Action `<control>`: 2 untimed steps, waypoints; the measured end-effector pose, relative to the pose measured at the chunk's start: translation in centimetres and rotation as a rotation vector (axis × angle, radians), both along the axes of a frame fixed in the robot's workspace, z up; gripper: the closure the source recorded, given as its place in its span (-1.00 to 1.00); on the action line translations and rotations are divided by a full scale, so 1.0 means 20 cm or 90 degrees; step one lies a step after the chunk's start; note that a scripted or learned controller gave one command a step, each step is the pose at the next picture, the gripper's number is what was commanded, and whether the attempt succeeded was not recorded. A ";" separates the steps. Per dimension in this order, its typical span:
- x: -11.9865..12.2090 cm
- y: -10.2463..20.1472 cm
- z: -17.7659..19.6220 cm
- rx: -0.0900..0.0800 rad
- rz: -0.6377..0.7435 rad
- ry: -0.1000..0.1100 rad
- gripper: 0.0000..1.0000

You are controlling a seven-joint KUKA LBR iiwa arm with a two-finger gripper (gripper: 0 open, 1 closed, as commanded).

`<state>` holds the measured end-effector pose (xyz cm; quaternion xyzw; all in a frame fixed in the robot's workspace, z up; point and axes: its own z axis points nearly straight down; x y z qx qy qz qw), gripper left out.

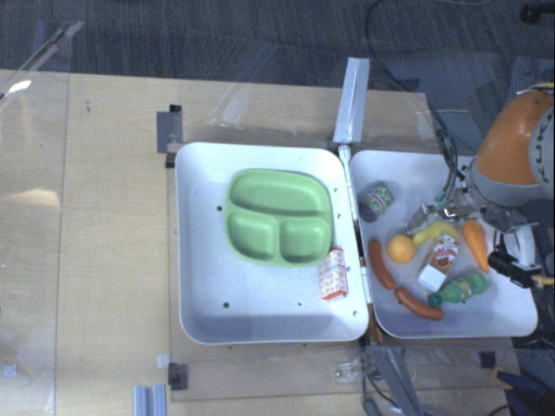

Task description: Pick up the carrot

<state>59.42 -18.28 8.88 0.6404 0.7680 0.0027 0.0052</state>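
Observation:
The carrot is a short orange cone lying in the right bin, near its right side, with the thick end towards the back. My gripper hangs over the back part of that bin, just up and to the left of the carrot's thick end and close to a yellow banana. Nothing shows held in it. The grey arm with its orange band comes in from the right, above the carrot.
Around the carrot lie a red-and-white carton, a green bottle, an orange, two red sausages and a grey can. The left bin holds a green divided tray and a small snack pack.

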 end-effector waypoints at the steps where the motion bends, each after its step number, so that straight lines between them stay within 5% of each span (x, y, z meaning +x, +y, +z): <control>1: 0.02 0.00 0.06 -0.002 0.003 -0.007 1.00; 2: 0.34 0.02 0.00 -0.001 0.043 -0.001 1.00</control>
